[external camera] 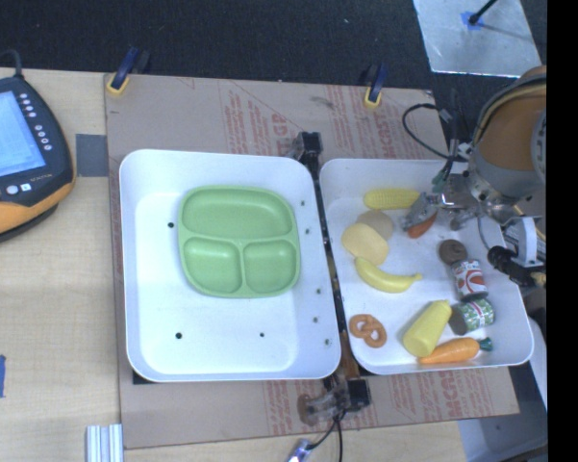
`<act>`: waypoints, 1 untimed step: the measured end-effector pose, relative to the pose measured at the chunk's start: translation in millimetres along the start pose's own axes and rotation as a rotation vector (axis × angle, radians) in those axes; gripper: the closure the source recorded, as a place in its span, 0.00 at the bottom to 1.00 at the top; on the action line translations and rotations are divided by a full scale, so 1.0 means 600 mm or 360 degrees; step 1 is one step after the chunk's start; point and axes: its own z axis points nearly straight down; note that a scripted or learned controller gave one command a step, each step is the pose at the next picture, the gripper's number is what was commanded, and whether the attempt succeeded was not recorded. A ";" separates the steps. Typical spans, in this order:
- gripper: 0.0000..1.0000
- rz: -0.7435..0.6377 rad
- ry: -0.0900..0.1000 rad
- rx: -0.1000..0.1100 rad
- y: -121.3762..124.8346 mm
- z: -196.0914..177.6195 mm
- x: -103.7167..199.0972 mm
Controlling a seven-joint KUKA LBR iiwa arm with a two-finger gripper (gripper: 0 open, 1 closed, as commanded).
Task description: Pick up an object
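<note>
Small orange-red piece [419,226], long axis slanting lower-left to upper-right, fingers [429,207] touching it, grip unclear.

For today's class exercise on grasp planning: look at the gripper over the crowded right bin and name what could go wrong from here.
1. The gripper is at a small orange-red item close beside the yellow piece; it might nudge or catch the wrong one.
2. That item is small, so it could slip free.
</note>
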 end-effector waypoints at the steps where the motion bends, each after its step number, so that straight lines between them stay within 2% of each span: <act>1: 0.00 -0.0006 0.0004 0.0012 0.047 -0.011 -0.017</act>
